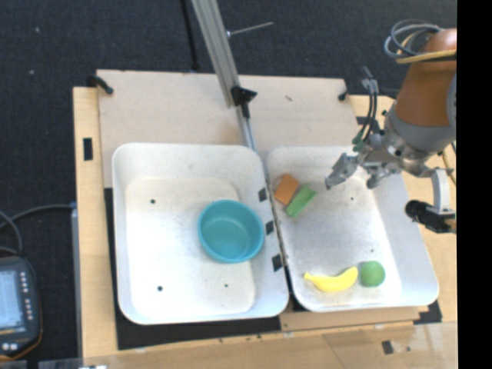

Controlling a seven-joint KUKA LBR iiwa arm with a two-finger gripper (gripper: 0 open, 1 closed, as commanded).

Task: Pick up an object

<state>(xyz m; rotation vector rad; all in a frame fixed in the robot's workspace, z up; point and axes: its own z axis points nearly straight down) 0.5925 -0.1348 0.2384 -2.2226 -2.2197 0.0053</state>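
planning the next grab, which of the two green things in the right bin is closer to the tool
The green block leaning against the orange piece at the bin's upper left; the tool hovers just right of it. The round green fruit sits by the banana.

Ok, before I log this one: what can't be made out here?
- Arm: cut off by the camera view's right side, upper links unseen.
- Claw: small and blurred; finger gap unreadable.
- Orange block: its right side hidden under the green block.
- Green ball and banana: whether they touch is too fine to tell.
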